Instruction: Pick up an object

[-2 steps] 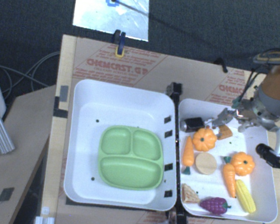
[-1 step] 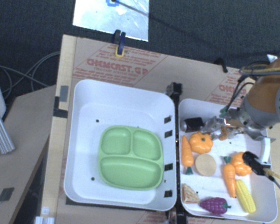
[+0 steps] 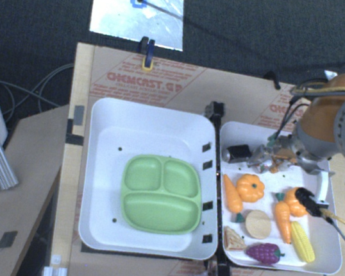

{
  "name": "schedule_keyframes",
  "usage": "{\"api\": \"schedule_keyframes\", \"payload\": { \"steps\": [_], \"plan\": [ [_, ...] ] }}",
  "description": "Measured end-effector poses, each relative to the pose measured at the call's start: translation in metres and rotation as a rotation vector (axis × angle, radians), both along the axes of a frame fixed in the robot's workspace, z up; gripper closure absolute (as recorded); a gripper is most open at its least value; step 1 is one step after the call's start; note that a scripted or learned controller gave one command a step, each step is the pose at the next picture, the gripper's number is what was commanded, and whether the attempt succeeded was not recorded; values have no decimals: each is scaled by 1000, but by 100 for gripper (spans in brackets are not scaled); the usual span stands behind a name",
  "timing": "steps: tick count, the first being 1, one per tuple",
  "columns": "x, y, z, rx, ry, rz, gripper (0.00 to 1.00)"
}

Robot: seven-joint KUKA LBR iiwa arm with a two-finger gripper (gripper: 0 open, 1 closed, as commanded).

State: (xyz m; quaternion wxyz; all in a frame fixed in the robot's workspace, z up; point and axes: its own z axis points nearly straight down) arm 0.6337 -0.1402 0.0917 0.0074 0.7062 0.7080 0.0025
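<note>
I'm hovering the end effector (image 3: 267, 157) in the right bin (image 3: 335, 257); can't tell its opening. I'm judging the pumpkin (image 3: 250, 187) just below it easiest, so I'm dropping straight and centring.

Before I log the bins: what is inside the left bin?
The left bin holds one green divided plate, lying flat with its three compartments bare. Whatever part of the bin floor lies under the plate is covered.

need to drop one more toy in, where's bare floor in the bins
Left bin: bare floor around the green plate, widest along the far wall. Right bin: crowded; pumpkin, carrots, corn, grapes and gripper fill it.
</note>
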Motion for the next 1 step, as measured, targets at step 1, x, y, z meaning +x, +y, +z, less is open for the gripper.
{"api": "schedule_keyframes", "payload": {
  "steps": [1],
  "plan": [
    [0,2,9,4,-2,-1,100]
  ]
}}
